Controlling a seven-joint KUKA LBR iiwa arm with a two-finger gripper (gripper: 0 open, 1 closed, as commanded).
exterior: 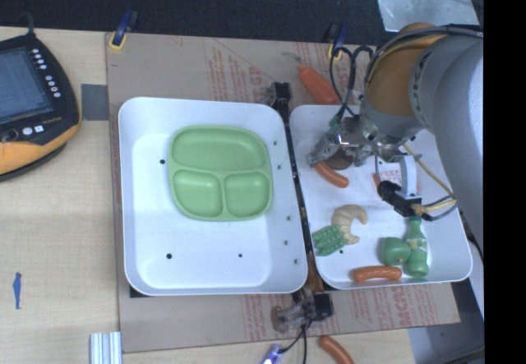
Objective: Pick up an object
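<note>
Two white bins: the left bin [140, 255] holds one green plate [220, 171]. The right bin [448, 272] holds two sausages — one [332, 175] just under the gripper [341, 149], one [377, 274] at the front edge — plus a cashew [351, 221], corn [328, 240] and a green bottle [415, 249]. Whether the claw is open or closed, I cannot tell.

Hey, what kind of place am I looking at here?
Probably a robotics lab bench: a grey arm with an orange band, two shallow white bins on cardboard, and an orange-edged handheld control pendant.
</note>
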